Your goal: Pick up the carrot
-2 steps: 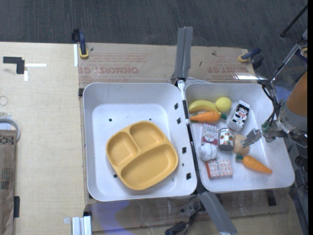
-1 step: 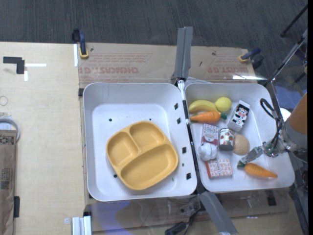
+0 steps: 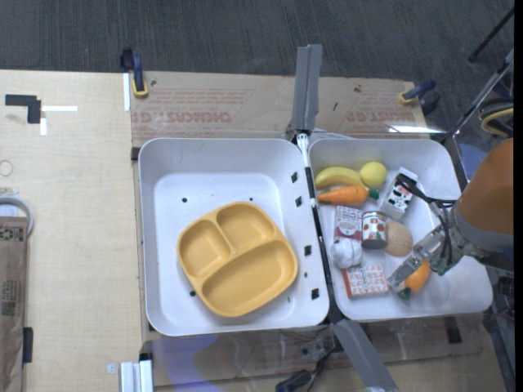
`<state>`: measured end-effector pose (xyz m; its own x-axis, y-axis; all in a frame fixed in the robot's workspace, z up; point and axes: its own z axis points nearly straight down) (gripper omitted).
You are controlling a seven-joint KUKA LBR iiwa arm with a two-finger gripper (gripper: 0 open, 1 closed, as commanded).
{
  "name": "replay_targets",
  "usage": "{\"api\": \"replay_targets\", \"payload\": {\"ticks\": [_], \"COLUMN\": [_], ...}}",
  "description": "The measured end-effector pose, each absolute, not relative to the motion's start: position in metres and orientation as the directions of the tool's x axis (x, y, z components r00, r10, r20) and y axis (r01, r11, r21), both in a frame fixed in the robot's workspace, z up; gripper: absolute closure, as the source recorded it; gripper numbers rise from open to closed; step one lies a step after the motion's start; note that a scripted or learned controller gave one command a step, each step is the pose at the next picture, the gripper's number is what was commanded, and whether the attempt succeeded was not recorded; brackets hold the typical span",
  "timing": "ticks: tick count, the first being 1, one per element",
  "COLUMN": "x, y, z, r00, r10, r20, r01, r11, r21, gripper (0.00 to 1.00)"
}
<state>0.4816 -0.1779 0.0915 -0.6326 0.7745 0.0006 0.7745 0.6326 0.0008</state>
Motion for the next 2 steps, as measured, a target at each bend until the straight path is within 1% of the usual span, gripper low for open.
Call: {"api": "replay_targets", "payload": {"ticks": [1,2], "x": [0.483,0.559], "y": [-0.178,-0.2], "z": [0.101,0.125], "r00": [-0.63,-0.904], "r10": [0.776,0.427], "r20": [-0.001,-0.002], "r01": [0.776,0.427], "r11": [0.63,0.904], "r21": [0.003,0.001], "gripper": [1.0,1.0]}}
